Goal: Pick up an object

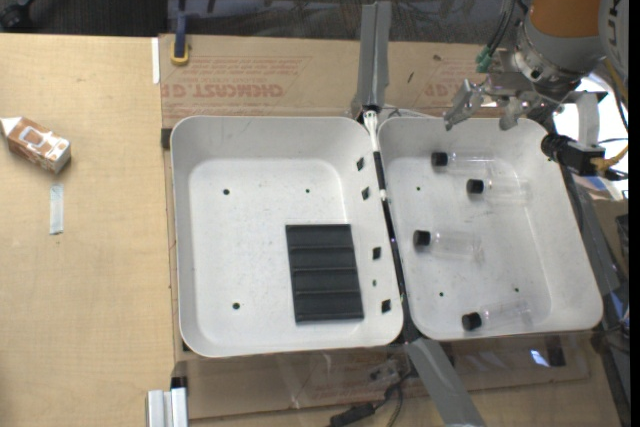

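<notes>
**A:** In the camera view, your gripper [492,105] hovers over the right bin's [560,315] far rim, at about twelve o'clock, fingers spread apart and holding nothing.

**B:** And the targets?

**A:** Four clear vials with black caps lie in that bin: one at [462,158], one at [492,185], one near nine o'clock [445,241], one at six [492,318]. They will likely roll or slip when pinched. The black ribbed block [324,272] sits in the left bin [200,245], well apart.

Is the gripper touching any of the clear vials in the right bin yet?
Apart. The camera view shows the gripper at the right bin's far rim, bare white floor separating it from the nearest vial.
</notes>
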`<state>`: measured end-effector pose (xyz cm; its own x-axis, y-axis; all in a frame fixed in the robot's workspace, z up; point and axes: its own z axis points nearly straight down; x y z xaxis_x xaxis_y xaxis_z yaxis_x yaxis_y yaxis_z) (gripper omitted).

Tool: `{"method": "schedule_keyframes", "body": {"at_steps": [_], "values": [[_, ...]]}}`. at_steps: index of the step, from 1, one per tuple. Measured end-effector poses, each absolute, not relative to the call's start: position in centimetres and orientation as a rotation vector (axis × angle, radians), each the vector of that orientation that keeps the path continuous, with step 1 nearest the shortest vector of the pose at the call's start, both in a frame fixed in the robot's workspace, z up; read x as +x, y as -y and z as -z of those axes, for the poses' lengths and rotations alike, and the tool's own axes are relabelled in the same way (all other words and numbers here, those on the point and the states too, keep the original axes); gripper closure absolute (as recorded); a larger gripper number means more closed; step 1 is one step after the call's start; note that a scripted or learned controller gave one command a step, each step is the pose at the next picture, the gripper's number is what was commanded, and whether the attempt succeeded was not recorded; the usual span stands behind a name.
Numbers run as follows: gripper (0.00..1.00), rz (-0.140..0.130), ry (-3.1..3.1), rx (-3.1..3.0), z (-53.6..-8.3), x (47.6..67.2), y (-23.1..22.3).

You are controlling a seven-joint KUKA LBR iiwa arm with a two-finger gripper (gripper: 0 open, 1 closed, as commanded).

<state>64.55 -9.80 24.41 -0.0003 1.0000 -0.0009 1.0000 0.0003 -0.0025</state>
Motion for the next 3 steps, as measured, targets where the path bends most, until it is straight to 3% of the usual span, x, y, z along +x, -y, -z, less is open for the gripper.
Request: {"method": "schedule_keyframes", "body": {"at_steps": [1,2,3], "values": [[0.0,-0.003,2.229,-2.212,-15.4,62.0,14.5],[0.0,0.033,2.277,-2.212,-11.0,61.8,17.7],[0.0,-0.001,2.278,-2.164,-9.2,61.3,13.1]]}}
